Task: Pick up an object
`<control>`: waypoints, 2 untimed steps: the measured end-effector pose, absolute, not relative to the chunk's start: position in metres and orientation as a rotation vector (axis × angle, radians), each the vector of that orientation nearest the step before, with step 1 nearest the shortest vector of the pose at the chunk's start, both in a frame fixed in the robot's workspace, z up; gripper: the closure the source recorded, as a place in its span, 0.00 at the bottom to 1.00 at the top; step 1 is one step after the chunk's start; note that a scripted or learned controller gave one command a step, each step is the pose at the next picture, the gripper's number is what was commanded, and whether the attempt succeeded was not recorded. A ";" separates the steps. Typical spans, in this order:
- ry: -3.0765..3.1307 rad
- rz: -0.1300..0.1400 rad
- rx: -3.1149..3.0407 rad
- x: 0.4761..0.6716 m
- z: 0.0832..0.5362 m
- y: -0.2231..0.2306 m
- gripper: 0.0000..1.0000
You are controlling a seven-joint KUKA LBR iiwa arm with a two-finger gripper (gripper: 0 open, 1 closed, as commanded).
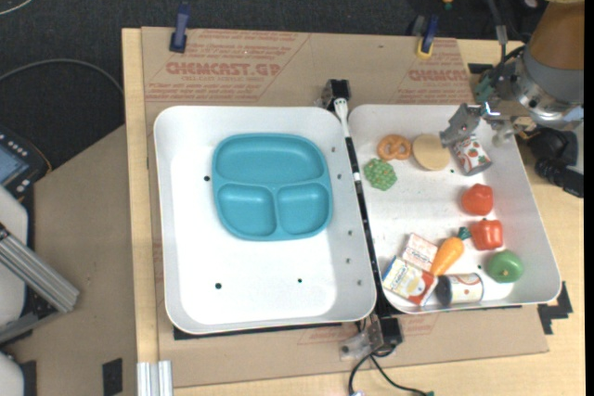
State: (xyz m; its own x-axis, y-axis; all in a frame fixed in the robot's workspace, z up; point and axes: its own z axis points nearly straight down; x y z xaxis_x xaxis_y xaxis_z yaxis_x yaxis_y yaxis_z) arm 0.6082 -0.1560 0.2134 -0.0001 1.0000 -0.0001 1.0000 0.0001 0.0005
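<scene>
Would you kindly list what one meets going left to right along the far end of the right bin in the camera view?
Green broccoli-like piece → pretzel → tan round disc → small red-and-white carton, with the gripper above its left corner.

Glossy plastic bins (186,199); matt teal tray (272,185)

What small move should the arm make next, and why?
Probably lower the gripper straight down onto the small carton. It hangs at the far side of the right bin, just above that carton, and nothing shows between its fingers, so the pick seems not yet made.
</scene>
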 end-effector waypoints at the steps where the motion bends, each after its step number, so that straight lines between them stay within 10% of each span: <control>1: 2.224 -0.011 2.233 0.597 0.084 -0.192 0.00; 2: 2.218 0.002 2.221 0.601 0.103 -0.191 1.00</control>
